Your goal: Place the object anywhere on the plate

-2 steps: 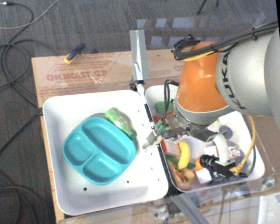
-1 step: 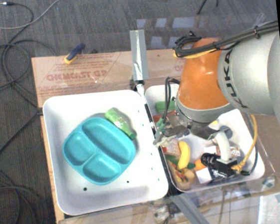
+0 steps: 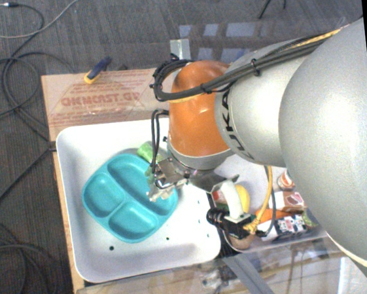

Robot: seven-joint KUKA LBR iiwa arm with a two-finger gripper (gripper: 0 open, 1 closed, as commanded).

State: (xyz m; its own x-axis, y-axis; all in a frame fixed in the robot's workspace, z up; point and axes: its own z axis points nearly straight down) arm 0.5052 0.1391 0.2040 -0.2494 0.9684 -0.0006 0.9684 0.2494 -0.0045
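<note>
A teal plate (image 3: pixel 127 197) with three compartments lies in the left white bin (image 3: pixel 104 261). A light green object (image 3: pixel 146 150) peeks out just beyond the plate's upper right rim, partly hidden by the arm. My gripper (image 3: pixel 160 182) hangs over the plate's right edge, below the orange band (image 3: pixel 197 118). The metal fingers are small and crowded against the plate's rim.
The right bin (image 3: pixel 293 239) holds several small items, among them a yellow piece (image 3: pixel 242 199) and orange and red-white pieces (image 3: pixel 287 220). The big grey arm covers most of the right side. A cardboard sheet (image 3: pixel 96 100) lies behind the left bin.
</note>
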